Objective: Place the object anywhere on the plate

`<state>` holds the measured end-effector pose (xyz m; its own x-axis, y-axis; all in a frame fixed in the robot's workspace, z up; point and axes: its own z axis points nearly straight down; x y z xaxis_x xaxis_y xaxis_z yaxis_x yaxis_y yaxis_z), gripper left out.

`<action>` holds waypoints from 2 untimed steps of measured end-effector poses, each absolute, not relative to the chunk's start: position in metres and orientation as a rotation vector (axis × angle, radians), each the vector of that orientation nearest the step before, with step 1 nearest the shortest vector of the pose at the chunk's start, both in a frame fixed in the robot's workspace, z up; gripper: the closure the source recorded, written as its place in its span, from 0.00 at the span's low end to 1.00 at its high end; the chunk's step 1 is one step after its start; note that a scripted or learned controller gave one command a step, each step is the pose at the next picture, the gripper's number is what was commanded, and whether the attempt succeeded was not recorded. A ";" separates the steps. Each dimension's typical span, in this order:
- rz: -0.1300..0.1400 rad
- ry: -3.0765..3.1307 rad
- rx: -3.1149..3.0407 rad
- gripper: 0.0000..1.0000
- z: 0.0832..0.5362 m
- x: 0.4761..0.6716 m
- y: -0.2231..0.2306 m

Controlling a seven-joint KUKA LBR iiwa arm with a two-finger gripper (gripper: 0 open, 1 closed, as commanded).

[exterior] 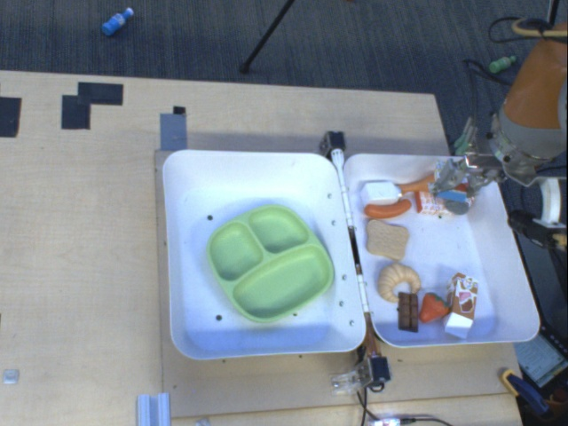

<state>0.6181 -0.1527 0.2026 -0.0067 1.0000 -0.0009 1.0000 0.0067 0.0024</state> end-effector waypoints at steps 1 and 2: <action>0.003 2.222 2.214 1.00 0.273 0.617 -0.201; 0.001 2.225 2.218 1.00 0.201 0.570 -0.172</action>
